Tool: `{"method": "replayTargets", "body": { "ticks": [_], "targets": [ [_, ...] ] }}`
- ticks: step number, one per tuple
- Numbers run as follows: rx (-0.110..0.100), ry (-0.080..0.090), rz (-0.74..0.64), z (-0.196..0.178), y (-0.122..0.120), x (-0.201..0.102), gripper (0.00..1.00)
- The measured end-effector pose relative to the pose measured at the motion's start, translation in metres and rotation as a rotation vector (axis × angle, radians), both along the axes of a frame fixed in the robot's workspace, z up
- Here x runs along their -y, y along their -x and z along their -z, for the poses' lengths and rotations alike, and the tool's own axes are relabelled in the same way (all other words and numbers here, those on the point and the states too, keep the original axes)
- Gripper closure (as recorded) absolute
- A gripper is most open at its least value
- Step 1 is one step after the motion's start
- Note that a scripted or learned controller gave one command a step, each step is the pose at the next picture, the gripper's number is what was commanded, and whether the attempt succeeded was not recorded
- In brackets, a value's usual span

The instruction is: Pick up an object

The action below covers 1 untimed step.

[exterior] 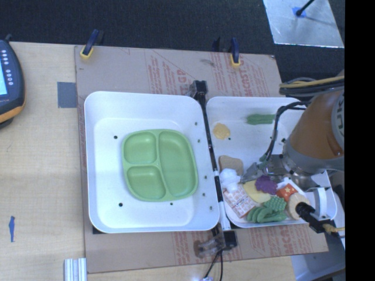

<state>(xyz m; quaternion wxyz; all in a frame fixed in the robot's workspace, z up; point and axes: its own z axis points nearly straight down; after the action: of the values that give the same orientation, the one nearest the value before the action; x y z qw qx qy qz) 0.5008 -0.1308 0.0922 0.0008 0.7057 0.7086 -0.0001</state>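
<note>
White bin [275,107] on the right holds our clutter at its 6 o'clock edge: green beans [266,213], packet [237,202], purple piece [266,184]. Our gripper [263,171] hangs just above the purple piece; we cannot tell how its fingers stand. We should descend straight, centred on one item. Farther off lie a yellow disc [221,131] and a green pod [259,119].

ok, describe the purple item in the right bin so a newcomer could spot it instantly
Look at the right white bin, at the pile of small items in its near half. The purple item is a small rounded lump in the middle of that pile, right by the gripper. It is the lone purple piece, flanked by a pale yellow piece and green pieces.
</note>
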Motion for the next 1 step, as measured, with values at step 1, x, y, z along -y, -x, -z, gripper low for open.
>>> {"method": "replayTargets", "body": {
  "ticks": [1],
  "targets": [
    [0.003, 0.001, 0.001, -0.0132, -0.0012, 0.0016, 1.00]
  ]
}}
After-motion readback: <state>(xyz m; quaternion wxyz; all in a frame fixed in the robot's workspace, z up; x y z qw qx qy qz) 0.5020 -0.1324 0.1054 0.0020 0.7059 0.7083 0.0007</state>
